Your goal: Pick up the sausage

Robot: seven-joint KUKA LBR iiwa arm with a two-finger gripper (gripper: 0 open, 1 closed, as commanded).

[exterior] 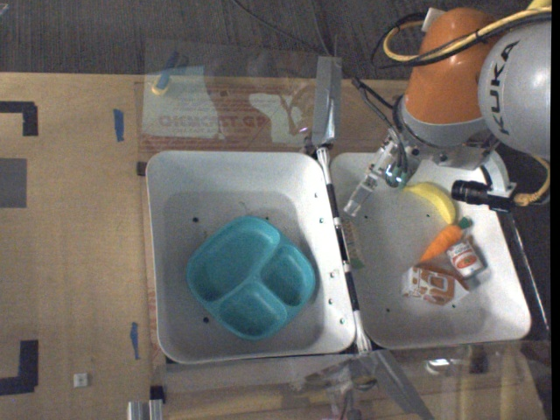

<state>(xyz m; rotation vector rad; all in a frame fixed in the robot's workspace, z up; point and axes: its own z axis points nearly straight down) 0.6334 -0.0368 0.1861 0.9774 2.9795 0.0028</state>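
Left bin [175, 191]: teal divided plate [251, 276], toward near edge.
Right bin [385, 313]: orange-and-white packet [430, 283], nearest; red-and-white bottle [465, 259] just beside it; carrot [442, 240] beyond; banana [435, 201] toward far edge.
Sausage: cannot tell which of these, if any.
End effector [357, 204]: over right bin's far left corner, beside banana, nothing seen in grasp; released or clenched, cannot tell.
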